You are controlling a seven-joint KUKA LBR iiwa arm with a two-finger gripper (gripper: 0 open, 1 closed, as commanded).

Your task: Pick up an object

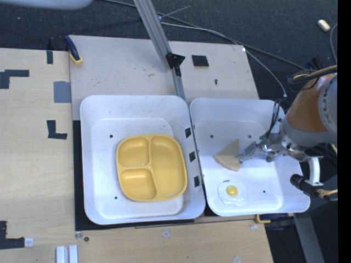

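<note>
Your gripper [248, 153] sits low in the right bin [219, 114], tips touching the right edge of the tan wedge [229, 156]; how far it is open you cannot tell, nor whether it grips. The fried egg [231, 192] lies near, below the wedge; the yellow tray [151, 167] fills the left bin [98, 114]

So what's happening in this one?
A grey arm with an orange band reaches in from the right over the right-hand white bin. Its gripper sits low in that bin, right beside a tan wedge-shaped piece, seemingly touching its edge; nothing is lifted yet. A toy fried egg lies nearer the front of the same bin, apart from both. The left-hand bin holds a yellow three-compartment plate, untouched.
</note>
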